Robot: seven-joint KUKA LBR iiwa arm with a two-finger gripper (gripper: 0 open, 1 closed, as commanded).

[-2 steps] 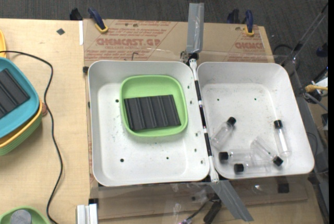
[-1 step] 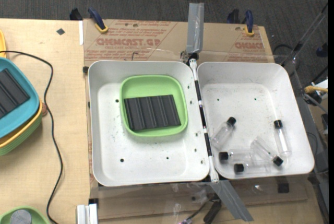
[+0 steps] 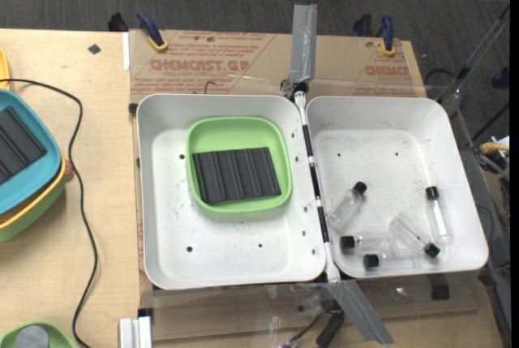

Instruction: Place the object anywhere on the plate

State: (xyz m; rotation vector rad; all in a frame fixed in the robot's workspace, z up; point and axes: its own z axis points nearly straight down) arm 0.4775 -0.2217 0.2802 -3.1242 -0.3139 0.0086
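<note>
The clear vials (image 3: pixel 393 229) lie in the right bin (image 3: pixel 454 135), well apart from the green plate (image 3: pixel 237 134) in the left bin; probably the nearest vial (image 3: pixel 349 203) points slantwise toward it, and the end effector's state I cannot tell.

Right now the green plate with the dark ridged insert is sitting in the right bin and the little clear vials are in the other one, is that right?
Not quite. The camera view shows the green plate, with its dark ridged insert, in the left bin. The clear vials lie in the right bin, toward its near side.
</note>
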